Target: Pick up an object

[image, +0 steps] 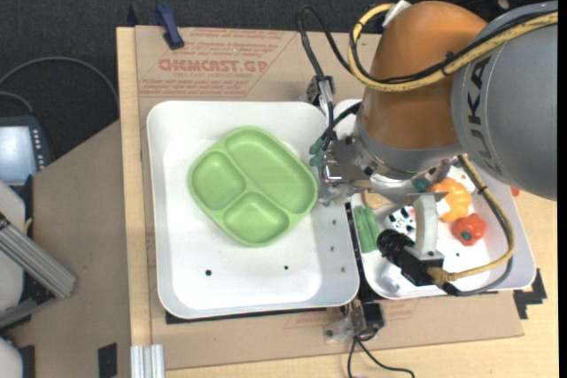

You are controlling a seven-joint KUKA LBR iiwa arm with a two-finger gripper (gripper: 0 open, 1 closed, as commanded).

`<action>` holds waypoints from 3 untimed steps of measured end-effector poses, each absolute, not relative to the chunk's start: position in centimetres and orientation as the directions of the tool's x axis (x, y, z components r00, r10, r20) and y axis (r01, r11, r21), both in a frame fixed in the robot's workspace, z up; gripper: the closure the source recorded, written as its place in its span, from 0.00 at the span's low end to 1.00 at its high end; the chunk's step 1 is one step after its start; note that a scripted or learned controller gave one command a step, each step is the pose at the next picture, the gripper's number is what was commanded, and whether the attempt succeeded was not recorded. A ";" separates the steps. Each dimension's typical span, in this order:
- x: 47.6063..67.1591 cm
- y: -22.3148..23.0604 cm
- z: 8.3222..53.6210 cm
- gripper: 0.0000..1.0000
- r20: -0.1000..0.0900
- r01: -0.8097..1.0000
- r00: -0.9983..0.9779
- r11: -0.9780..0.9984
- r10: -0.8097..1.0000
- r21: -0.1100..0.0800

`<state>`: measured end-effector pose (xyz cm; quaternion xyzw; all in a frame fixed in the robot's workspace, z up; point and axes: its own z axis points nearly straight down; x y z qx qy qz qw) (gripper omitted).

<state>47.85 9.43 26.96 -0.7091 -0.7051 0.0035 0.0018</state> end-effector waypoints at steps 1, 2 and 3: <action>48.1 12.3 41.9 1.00 0.006 1.000 -0.005 0.005 1.000 0.018; 47.9 9.6 36.7 1.00 -0.002 1.000 0.004 -0.004 1.000 -0.006; 47.9 15.9 36.8 1.00 0.001 1.000 -0.006 0.006 1.000 0.002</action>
